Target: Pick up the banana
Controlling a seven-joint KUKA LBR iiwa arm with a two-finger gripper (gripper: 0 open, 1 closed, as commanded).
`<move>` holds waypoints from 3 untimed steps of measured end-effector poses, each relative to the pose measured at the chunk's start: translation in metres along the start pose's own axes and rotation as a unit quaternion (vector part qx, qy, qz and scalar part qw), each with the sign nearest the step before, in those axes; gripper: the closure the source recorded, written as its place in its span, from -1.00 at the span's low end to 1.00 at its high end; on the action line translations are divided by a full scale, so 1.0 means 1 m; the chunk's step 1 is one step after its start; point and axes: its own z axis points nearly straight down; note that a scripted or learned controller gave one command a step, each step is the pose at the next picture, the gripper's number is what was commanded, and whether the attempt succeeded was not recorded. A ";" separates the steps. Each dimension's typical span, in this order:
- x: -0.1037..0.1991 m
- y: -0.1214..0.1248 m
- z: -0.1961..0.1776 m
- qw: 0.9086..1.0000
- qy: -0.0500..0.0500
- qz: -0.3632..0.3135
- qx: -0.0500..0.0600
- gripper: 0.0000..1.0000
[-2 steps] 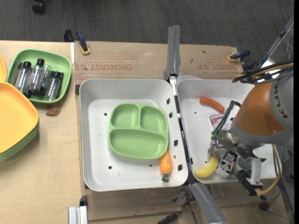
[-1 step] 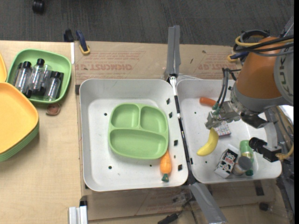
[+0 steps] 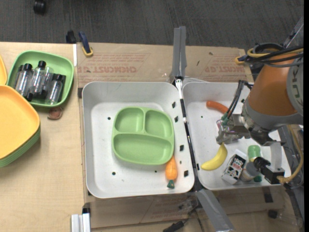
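The yellow banana (image 3: pixel 215 159) lies in the right bin (image 3: pixel 200 129), near its front left corner, curved with one end pointing up toward the gripper. My gripper (image 3: pixel 225 132) hangs just above and behind the banana's upper end, under the orange wrist band (image 3: pixel 273 94). Nothing shows between its fingers. The arm hides the bin's right part.
In the right bin lie an orange carrot-like piece (image 3: pixel 216 106) at the back, a small printed box (image 3: pixel 234 167) and a green-capped item (image 3: pixel 254 152) at the front. The left bin (image 3: pixel 96 144) holds a green divided plate (image 3: pixel 143 136) and an orange carrot toy (image 3: pixel 171 169).
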 end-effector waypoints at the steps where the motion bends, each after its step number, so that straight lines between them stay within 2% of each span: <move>1: 0.013 -0.015 -0.001 0.964 -0.001 -0.266 -0.002 1.00; 2: 0.006 -0.015 -0.001 0.994 -0.001 -0.112 -0.002 1.00; 3: -0.043 -0.013 0.095 0.995 -0.001 -0.100 -0.003 1.00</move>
